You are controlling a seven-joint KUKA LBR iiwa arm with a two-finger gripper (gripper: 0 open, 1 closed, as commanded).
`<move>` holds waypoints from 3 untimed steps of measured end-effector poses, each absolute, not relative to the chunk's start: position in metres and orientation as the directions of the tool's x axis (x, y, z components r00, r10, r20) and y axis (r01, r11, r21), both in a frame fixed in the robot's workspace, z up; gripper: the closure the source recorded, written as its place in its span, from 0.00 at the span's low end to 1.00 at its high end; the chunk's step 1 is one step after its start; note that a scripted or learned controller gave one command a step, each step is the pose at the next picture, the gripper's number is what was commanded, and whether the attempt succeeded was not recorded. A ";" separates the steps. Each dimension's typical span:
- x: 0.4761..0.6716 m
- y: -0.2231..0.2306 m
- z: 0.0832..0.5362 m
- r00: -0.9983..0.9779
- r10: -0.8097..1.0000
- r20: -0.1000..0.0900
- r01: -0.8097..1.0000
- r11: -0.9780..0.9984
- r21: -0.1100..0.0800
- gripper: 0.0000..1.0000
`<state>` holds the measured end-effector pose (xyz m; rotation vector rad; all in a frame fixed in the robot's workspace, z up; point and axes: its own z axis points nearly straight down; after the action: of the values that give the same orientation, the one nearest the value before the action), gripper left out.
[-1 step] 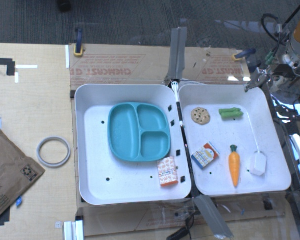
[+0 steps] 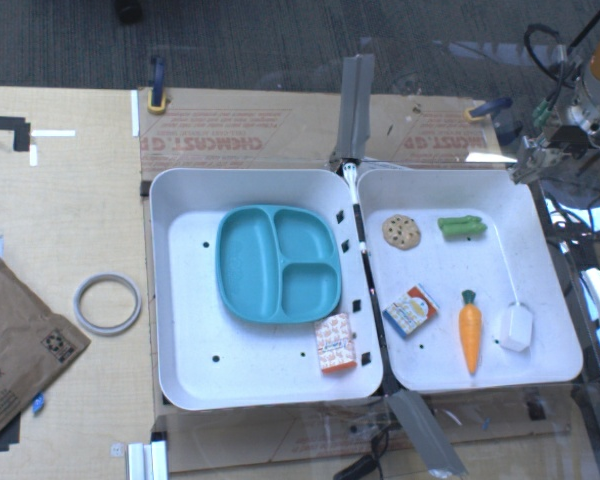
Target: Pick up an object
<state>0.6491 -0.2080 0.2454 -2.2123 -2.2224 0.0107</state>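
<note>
Two shallow white bins sit side by side on the worktop [image 2: 60, 218]. The left bin [image 2: 180, 268] carries a teal divided plate [image 2: 278, 264] near its middle, and a small pink-and-white carton [image 2: 335, 344] lies at its near right corner, just beside the plate's near edge.

The right bin [image 2: 540, 268] holds five small things. A cookie [image 2: 401, 232] lies at the far left, and a green bean-like piece [image 2: 462, 227] lies to its right with its long axis running left to right. A blue-and-orange box [image 2: 411, 311] sits nearer, tilted. The toy carrot [image 2: 469, 331] lies with its long axis running far to near, green top at the far end and tip pointing near. A white block [image 2: 516, 328] rests just right of the carrot, apart from it.

The gripper [image 2: 540, 158] hangs beyond the far right corner of the right bin, well apart from every object; whether its jaws are released or clenched I cannot tell.

A tape ring [image 2: 107, 302] lies on the worktop left of the bins.
</note>
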 end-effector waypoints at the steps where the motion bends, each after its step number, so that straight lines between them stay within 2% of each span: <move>1: 0.649 -0.208 0.245 -0.004 1.000 -0.001 1.000 0.004 -0.009 0.00; 2: 0.659 -0.152 0.105 -0.051 0.999 -0.001 0.999 0.051 -0.001 0.00; 3: 0.643 -0.154 0.101 -0.071 0.997 -0.006 0.997 0.071 0.020 0.00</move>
<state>0.6434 -0.1536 0.1008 -2.1528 -2.3122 -0.0170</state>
